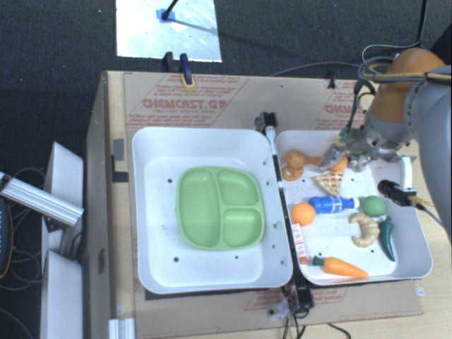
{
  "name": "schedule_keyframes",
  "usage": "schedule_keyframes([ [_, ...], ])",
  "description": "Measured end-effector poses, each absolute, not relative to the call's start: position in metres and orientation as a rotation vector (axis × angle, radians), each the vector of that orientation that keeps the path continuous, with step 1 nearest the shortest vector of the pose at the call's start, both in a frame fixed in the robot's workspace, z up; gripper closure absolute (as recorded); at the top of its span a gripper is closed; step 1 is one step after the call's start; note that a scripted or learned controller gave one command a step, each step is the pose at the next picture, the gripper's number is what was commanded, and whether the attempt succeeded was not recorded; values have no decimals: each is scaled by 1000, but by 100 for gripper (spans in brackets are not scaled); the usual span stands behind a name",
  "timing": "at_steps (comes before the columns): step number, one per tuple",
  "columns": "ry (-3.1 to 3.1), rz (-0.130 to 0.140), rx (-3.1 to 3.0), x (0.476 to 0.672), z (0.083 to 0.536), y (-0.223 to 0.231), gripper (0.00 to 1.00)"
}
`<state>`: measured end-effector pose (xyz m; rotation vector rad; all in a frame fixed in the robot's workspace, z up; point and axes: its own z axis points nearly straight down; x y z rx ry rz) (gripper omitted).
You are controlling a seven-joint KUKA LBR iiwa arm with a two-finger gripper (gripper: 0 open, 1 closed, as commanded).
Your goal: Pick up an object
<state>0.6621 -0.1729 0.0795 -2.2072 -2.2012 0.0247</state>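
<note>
The right bin [417,260] holds several toy foods: a tan pear-shaped piece [293,162], a pizza slice [329,183], an orange ball [303,213], a blue bottle [332,204], a green ball [373,205], a croissant [365,229], a dark green pepper [388,238] and a carrot [343,267]. My gripper [344,157] is low over the far part of this bin, just above the pizza slice's top edge and right of the pear-shaped piece. A small orange bit [341,165] shows right under it.
The left bin [152,189] carries a green divided plate [219,207]. A black divider rail [282,203] runs between the bins. The arm comes in over the right bin's far right corner.
</note>
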Motion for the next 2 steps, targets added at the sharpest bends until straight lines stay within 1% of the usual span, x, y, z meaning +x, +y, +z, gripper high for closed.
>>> schedule_keyframes([
  [1,-2217,9,-2213,666,82,-148,0],
  [2,-2222,9,-2212,667,94,-149,100],
])
